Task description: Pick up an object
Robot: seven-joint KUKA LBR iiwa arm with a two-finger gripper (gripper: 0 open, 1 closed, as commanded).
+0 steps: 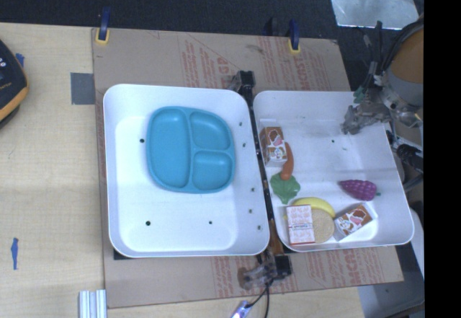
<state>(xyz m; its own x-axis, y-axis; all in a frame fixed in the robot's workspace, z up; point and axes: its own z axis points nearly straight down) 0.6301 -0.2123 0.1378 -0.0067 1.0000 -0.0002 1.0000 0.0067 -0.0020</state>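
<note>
Two white bins lie before us: the left bin [122,237] holds a blue divided plate [191,148]; the gripper [358,119] hovers at the right bin's [324,104] two o'clock, jaw state unreadable, purple grapes [358,189] at five o'clock.

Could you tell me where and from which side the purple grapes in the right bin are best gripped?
Probably across the narrow width of the purple grapes, coming straight down: the bunch lies flat, long axis left-right, with bare bin floor around it.
</note>
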